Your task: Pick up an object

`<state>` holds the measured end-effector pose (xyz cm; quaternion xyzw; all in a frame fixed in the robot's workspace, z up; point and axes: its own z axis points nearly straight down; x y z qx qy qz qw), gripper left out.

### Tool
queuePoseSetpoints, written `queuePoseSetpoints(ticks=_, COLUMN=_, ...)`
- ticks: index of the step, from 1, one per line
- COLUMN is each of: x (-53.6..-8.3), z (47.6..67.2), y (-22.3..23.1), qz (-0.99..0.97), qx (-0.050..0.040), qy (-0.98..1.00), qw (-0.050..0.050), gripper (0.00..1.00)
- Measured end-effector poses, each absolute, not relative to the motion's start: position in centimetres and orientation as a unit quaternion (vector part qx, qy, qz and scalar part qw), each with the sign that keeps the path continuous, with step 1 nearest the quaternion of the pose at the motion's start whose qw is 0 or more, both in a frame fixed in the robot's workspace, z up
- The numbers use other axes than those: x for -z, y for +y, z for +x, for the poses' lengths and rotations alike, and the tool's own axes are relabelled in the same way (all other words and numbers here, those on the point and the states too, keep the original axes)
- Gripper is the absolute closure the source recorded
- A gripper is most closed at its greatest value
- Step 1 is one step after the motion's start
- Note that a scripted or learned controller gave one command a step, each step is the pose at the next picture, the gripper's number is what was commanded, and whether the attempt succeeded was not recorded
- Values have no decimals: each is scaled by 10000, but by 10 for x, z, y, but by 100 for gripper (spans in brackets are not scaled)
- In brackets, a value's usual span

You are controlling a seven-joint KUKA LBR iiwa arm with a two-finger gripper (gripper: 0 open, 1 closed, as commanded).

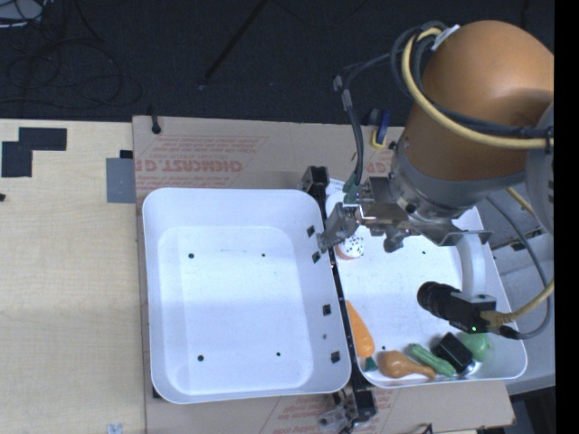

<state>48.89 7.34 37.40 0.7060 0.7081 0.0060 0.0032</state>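
Observation:
My gripper (347,227) hangs over the far left corner of the right bin (407,278), close to the wall between the two bins. Just below it sits a small white object with dark dots and a red part (351,248); whether the gripper touches it is hidden. An orange carrot-shaped object (360,331) lies along the right bin's left wall. At the near edge lie a tan gourd-shaped object (396,363), a green object (432,359) and a small black block (455,352).
The left bin (172,269) stands beside the right one, with the shared rim (330,287) between them. The arm's large orange and grey body (475,107) covers the right bin's far right part. Cardboard (226,156) lies under both bins.

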Motion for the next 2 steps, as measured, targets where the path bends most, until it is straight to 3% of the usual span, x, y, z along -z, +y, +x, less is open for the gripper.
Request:
queuePoseSetpoints(ticks=1, x=-434, z=492, y=118, qz=7052, qx=-21, qy=7090, qw=8, gripper=0)
queuePoseSetpoints(ticks=2, x=-277, z=472, y=131, qz=7066, qx=89, qy=7076, qw=-53, gripper=0)
